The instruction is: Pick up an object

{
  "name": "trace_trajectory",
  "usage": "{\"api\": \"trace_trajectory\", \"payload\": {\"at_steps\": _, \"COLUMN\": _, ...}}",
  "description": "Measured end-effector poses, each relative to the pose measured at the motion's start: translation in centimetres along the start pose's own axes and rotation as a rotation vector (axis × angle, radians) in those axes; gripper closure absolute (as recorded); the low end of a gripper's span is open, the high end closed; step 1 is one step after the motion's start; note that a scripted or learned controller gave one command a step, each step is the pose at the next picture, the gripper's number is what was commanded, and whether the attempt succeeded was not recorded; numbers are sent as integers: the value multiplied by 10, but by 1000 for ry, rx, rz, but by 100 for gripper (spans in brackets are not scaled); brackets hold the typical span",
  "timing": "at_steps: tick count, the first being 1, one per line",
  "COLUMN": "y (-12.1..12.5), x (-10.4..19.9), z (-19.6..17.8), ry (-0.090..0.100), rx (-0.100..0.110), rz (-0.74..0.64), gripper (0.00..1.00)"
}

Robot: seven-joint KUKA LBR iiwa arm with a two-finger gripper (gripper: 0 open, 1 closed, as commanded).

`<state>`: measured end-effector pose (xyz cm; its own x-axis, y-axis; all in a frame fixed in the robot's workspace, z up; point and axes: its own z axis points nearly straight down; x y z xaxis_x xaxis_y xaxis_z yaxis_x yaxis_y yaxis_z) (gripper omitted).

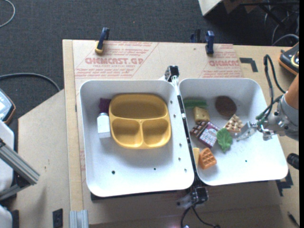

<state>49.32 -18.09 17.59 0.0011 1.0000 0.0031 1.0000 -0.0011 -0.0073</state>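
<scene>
The right bin [256, 170] holds several toy foods: a brown round patty [225, 105], a yellow cheese wedge [201, 114], a green strip [195, 103], a tan waffle piece [233, 124], a chocolate bar and pink packet [205, 132], a green leaf [224, 139] and an orange waffle [206, 158]. My gripper [245, 133] reaches in from the right, low over the bin floor. It is just right of the green leaf and below the tan waffle piece. Nothing visibly sits in it.
The left bin [128, 175] holds a yellow divided plate [140, 120], with a small white bottle [103, 125] and a purple item [104, 103] at its left. Blue clamps [209, 42] hold the board at the back. Cables [270, 80] run at the right.
</scene>
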Motion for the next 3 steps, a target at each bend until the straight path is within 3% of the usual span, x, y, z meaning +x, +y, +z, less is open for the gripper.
{"api": "trace_trajectory", "payload": {"at_steps": 2, "y": 0, "x": 3, "z": 94, "ry": 1, "rx": -1, "rz": 0, "gripper": 0}}
{"api": "trace_trajectory", "payload": {"at_steps": 3, "y": 1, "x": 2, "z": 81, "ry": -3, "rx": -7, "rz": 1, "gripper": 100}}
